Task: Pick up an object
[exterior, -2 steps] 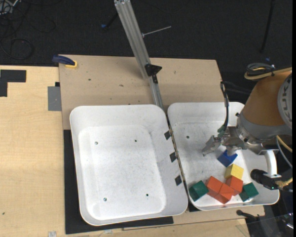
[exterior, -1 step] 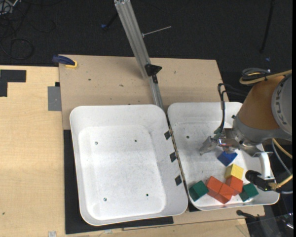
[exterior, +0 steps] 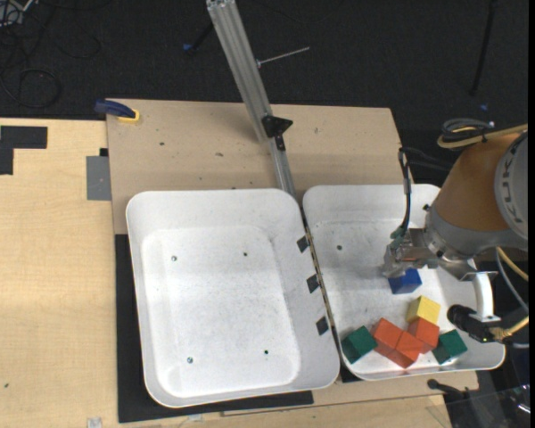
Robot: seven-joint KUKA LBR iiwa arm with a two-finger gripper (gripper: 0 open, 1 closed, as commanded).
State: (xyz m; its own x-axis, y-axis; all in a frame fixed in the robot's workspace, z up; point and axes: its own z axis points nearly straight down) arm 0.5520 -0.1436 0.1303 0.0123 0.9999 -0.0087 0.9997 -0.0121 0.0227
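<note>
**Blue block under my gripper, right bin**

Blue block (exterior: 405, 280) lies in the right bin (exterior: 357, 217), right of the left bin (exterior: 214, 292). My gripper (exterior: 403, 255) sits just above it, touching or nearly so; grip state I cannot tell. Green, orange and yellow blocks (exterior: 401, 335) cluster nearer the front.

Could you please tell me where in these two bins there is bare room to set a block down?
The left bin offers bare floor from wall to wall. In the right bin, the far half beside the divider is free. Its near corner is crowded: green block, orange blocks, yellow block, with the tool over the blue block.
</note>
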